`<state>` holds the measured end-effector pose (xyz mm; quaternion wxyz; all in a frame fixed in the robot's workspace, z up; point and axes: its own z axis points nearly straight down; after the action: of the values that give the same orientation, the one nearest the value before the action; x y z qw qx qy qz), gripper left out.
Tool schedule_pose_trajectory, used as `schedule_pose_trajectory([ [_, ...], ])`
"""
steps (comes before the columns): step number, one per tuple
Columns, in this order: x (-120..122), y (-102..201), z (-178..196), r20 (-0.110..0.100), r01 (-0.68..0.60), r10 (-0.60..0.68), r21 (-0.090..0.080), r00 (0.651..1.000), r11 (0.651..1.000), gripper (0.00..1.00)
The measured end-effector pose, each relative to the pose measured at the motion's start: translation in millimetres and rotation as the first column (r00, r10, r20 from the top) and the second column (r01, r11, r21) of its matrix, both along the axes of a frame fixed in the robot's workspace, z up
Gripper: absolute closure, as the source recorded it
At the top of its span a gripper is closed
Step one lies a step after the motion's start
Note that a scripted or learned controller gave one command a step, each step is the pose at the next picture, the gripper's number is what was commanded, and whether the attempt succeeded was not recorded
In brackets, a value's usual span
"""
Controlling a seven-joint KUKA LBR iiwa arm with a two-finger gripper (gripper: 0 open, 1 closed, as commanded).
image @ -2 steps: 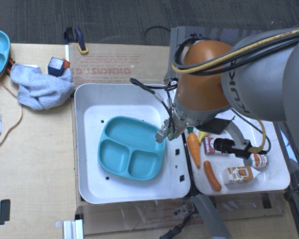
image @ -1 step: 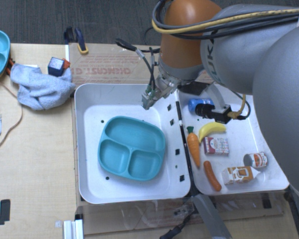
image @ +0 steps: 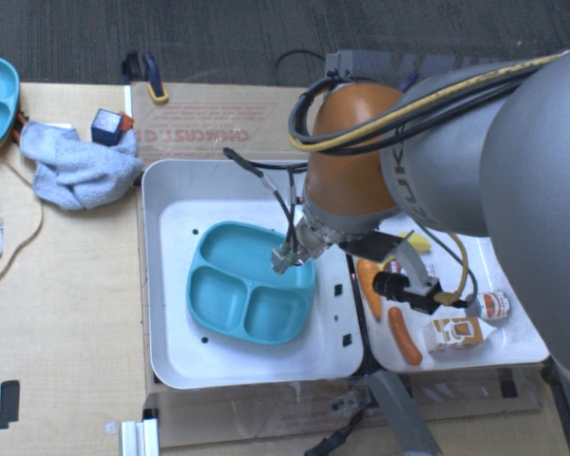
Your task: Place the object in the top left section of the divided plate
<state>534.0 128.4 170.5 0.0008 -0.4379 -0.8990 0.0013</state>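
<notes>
While the gripper hangs over the right rim of the blue divided plate in the left bin, finger state cannot be told. Carrot, sausage and small carton lie in the right bin.

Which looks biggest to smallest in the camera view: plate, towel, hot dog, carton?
1. plate
2. towel
3. carton and hot dog: too close to rank; the carton is blockier, the hot dog longer and thinner.
</notes>
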Motion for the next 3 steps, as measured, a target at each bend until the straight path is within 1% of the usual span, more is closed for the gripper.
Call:
schedule_pose_trajectory([
  [1,75.1,6.8,55.3,0.005,-0.065,0.065,0.000,0.998,0.998,1.00],
  [2,-23.1,22.8,17.2,0.001,-0.131,0.131,0.000,0.991,0.991,1.00],
  [3,23.1,24.4,67.7,0.003,-0.064,0.064,0.000,0.998,0.998,1.00],
])
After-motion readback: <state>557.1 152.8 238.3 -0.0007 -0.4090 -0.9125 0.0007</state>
